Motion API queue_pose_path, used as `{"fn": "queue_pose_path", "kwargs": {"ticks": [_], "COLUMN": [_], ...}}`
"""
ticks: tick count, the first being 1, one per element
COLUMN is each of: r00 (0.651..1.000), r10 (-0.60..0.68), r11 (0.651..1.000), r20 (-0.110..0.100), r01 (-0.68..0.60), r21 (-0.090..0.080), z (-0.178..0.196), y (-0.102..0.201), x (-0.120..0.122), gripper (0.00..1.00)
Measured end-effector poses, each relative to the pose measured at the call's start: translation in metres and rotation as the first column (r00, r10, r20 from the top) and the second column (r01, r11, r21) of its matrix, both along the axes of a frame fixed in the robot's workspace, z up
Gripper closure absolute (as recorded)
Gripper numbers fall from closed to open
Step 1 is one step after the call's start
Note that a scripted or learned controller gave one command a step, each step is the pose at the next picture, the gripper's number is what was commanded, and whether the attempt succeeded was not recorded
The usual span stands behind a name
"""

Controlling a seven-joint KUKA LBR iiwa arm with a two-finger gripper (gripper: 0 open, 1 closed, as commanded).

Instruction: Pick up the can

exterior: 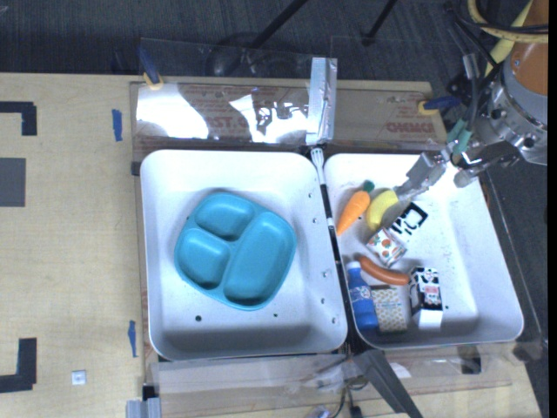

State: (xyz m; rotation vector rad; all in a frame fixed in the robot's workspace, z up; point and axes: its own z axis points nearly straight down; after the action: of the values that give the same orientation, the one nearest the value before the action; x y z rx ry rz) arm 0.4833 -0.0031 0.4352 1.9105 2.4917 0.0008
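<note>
the can (385,247) lay in the right bin (487,259), between the yellow fruit (380,207) and the sausage (383,273). it looked small, stiff, light and smooth, likely to roll, so a grasp across its round sides would suit. its red-and-white label was too small to read. the gripper (407,190) hung just above the fruit; how open it was couldn't be told.
</note>
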Motion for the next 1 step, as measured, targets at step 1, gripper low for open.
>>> {"fn": "queue_pose_path", "kwargs": {"ticks": [1], "r00": [0.996], "r10": [-0.086], "r11": [0.996], "r20": [0.002], "r01": [0.086], "r21": [-0.001], "z": [-0.0003], "y": [-0.0402], "x": [0.0024], "gripper": [0.00]}}
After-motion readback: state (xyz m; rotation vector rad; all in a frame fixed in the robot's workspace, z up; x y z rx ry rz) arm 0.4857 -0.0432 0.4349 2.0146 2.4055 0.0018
